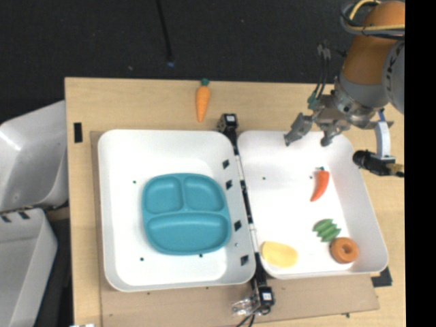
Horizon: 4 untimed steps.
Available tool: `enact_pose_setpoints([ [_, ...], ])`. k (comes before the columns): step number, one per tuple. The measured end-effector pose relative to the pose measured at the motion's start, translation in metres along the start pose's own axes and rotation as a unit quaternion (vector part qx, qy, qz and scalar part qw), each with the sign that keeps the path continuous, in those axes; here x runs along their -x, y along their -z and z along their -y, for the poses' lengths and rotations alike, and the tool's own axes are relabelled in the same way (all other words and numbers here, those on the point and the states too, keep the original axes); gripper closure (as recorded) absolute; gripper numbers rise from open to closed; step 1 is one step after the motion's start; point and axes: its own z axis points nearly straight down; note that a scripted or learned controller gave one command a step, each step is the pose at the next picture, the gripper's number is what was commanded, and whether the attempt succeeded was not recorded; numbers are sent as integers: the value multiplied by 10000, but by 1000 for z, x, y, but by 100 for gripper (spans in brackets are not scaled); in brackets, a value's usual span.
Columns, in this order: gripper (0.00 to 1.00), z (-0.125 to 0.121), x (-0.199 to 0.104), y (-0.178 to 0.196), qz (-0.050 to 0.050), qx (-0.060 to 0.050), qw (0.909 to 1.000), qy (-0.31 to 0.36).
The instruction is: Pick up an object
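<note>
My gripper (310, 135) hangs over the back edge of the right bin (286, 203), open, with nothing between its fingers. A red-orange chili pepper (319, 184) lies in that bin, a little in front of the gripper. Further forward lie a green pea pod (326, 229), a brown doughnut (345, 250) at the front right, and a yellow lemon-shaped piece (279, 254) at the front left. A toy carrot (202, 101) lies on the bench behind the left bin.
The left bin (122, 182) holds a teal divided plate (185, 213). A small black clip (227, 122) sits at the back between the bins. A white box (27, 169) stands off the bench at the left.
</note>
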Motion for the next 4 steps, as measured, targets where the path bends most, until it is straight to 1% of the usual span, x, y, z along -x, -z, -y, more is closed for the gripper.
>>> enact_pose_setpoints([
  [1, 0, -2, 0, 9, 5, 68, 10000, 12],
  [2, 0, -10, 0, -36, 14, 56, 10000, 24],
  [3, 0, 0, 2, -90, 12, 47, 10000, 11],
  [4, 0, 0, 3, -131, 14, 51, 10000, 3],
])
